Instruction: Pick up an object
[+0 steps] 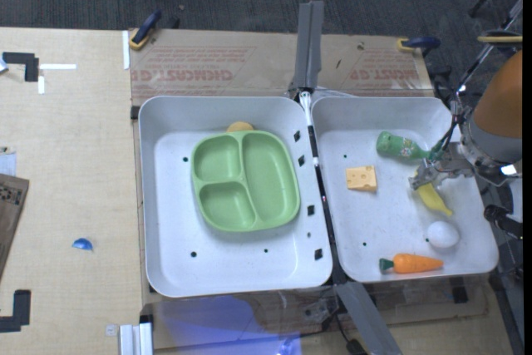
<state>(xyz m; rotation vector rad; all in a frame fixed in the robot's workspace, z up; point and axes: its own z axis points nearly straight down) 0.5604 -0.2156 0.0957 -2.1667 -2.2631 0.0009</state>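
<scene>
1. The pale wooden tabletop (66, 170) carries two shallow white bins set side by side, the left white bin (162, 204) and the right white bin (366, 249), with their inner edges touching.
2. The grey arm with the orange band (503, 108) enters from the right edge and reaches over the right-hand wall of the right bin.
3. The two-finger gripper (428, 179) sits low inside the right bin, in its right half, directly at the upper end of the yellow banana-shaped toy (435, 199).
4. The fingers appear to close around or rest against the top of the banana toy, but the metal parts are small and blurred, so their opening and any hold on the toy cannot be told.
5. The green plastic bottle (399, 146) lies on its side just up and left of the gripper, near the back of the right bin.
6. The yellow cheese-wedge block with holes (362, 179) lies to the left of the gripper, apart from it, on the bin floor.
7. The white egg-shaped object (442, 234) lies just below the banana toy, near the right wall.
8. The orange toy carrot with a green top (411, 263) lies along the front wall of the right bin.
9. The light green three-compartment plastic plate (246, 179) lies flat in the middle of the left bin, and a small yellow-orange object (240, 127) shows at its far rim.
</scene>
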